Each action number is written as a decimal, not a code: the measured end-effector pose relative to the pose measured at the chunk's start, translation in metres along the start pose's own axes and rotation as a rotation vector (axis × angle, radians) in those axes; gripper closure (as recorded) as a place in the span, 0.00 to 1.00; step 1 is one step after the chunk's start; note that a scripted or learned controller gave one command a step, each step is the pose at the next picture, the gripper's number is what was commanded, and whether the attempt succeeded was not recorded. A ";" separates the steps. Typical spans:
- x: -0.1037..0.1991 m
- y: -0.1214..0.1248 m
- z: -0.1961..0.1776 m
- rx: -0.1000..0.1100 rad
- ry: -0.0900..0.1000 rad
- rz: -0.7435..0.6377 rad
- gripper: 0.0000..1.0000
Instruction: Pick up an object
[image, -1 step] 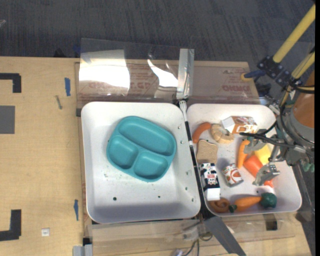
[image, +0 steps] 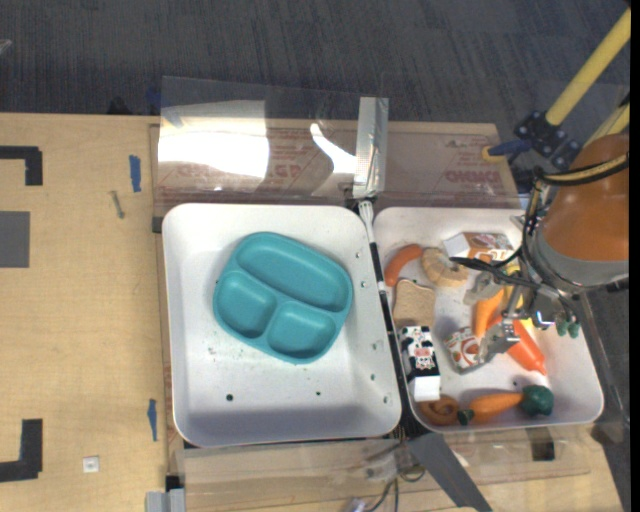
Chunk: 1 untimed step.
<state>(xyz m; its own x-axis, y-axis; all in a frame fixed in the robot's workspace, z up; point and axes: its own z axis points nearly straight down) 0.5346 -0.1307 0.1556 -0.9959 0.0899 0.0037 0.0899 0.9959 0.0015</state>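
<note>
Metal fingers of the gripper (image: 497, 322) reach down among the clutter in the right bin (image: 585, 385); we cannot tell how wide it stands or whether it has anything, since the tips blur into the toys. Just beside it lie an orange carrot (image: 527, 351) and a small red-and-white packet (image: 466, 352), perhaps the target. Nearer the front wall rests a second carrot (image: 492, 404), and a black-and-white block (image: 419, 349) sits by the divider. In the left bin (image: 190, 400) lies a teal divided tray (image: 284, 295). We judge the pick still unproven: nothing is seen lifted clear.
</note>
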 end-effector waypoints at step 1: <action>-0.012 -0.013 0.040 0.006 -0.025 0.047 0.00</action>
<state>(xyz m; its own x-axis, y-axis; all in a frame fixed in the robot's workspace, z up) 0.5455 -0.1452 0.1159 -0.9903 0.1370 -0.0215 0.1371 0.9906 -0.0036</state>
